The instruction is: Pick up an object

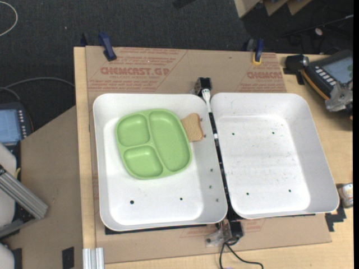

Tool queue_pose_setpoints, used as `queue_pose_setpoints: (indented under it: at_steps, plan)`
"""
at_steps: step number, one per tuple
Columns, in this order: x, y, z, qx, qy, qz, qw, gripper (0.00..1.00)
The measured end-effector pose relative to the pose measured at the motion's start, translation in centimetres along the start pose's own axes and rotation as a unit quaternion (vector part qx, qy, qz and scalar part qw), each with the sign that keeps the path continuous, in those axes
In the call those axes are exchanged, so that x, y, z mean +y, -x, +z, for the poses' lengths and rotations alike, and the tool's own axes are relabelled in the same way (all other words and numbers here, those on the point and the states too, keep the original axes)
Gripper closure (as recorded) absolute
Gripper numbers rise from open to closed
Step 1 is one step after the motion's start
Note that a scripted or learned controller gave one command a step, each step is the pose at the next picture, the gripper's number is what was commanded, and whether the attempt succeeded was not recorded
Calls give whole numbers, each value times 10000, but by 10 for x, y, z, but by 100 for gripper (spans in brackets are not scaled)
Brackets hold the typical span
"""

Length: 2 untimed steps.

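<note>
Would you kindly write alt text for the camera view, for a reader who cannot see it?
Two shallow white bins sit side by side on a bench. The left bin holds a green divided plate with a small tan piece at its right edge; the right bin sits beside it.

Tan piece (193, 127): its left edge is tucked under or against the green plate (153, 144); what it is cannot be told.
Screen device (9, 125): cut off by the left edge.
Pendant (331, 77): cut off by the right edge.
Small object (347, 193): at the right edge, cut off, too small to identify.
</note>
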<state>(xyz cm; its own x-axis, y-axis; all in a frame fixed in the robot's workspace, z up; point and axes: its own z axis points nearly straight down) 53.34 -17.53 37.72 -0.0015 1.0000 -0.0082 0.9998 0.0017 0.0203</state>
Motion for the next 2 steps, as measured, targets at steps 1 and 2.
queue_pose_setpoints:
  at_steps: [1, 2]
  plan:
    - [26, -40, -169, 16, 13, -22, 10000, 100]
    - [-29, -47, -95, 50, -139, 21, 9999, 100]
